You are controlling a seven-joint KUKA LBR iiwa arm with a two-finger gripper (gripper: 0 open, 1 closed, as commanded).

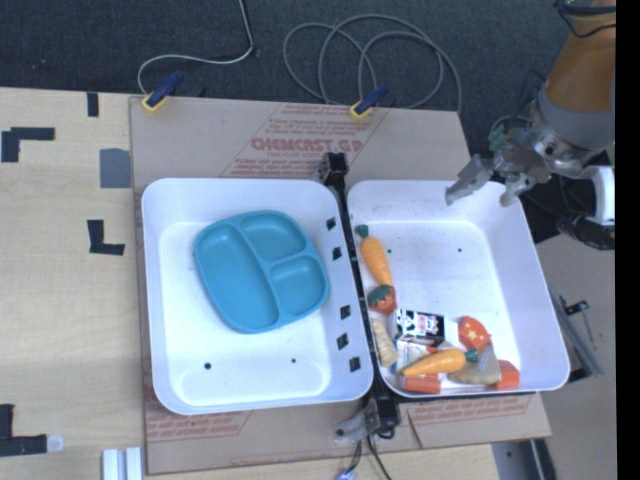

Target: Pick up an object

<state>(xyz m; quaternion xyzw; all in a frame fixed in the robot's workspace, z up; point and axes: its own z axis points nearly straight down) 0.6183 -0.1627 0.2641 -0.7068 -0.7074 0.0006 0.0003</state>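
Note:
My gripper [487,189] hangs over the far right corner of the right bin [520,230], its two grey fingers spread apart and nothing between them. Toy food lies well below it along the bin's left wall and near edge: an orange carrot [376,259], a strawberry-like piece [381,296], a black-and-white carton [419,325], a red tomato [473,332] and a second carrot [435,363]. The left bin [170,298] holds a blue divided plate [260,270].
A black divider with clips [344,268] runs between the two bins. Loose grey cables [360,63] coil on the dark floor behind the cardboard base. The arm's orange-banded wrist [585,78] stands at the upper right.

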